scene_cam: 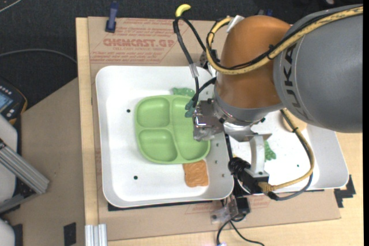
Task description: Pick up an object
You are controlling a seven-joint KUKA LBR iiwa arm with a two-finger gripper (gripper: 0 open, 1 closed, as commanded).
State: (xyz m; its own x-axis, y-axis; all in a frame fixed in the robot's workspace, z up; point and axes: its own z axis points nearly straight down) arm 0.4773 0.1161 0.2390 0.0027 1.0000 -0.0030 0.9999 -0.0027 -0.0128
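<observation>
A light green divided plate (164,128) lies in the left white bin (115,124). An orange-brown flat piece (196,174) sits just below the plate near the bin's front edge. A small dark green object (183,91) peeks out at the plate's upper right. The arm's orange wrist (253,66) hangs over the right side of this bin and hides the gripper; metal parts (203,121) show at the plate's right rim.
The right white bin (323,176) holds a small green object (268,151) beside the arm. Cables loop around the wrist and down toward the bench front. A blue clip (112,15) and a yellow item (183,9) lie at the board's far edge.
</observation>
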